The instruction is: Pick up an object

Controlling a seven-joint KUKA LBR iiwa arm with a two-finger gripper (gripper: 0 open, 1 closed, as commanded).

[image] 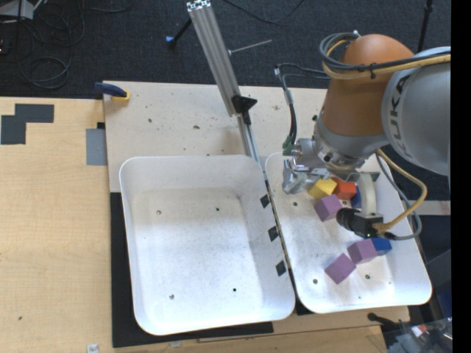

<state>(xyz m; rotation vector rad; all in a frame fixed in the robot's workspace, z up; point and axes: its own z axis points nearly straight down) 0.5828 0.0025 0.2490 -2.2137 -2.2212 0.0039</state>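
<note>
The right bin (412, 289) holds several small blocks. A yellow block (321, 189) and an orange block (346, 190) lie near its far side, with a purple block (327, 207) just in front of them. Two more purple blocks (361, 251) (339, 268) and a blue block (381, 245) sit nearer the front. My gripper (293, 173) hangs over the bin's far left corner, just left of the yellow block. Nothing shows in its grasp.
The left bin (136, 219) stands beside the right one, with black clips (273, 233) along the shared rim. A slanted aluminium post (221, 65) rises behind the bins. A black cable end (356, 221) dangles over the right bin's middle.
</note>
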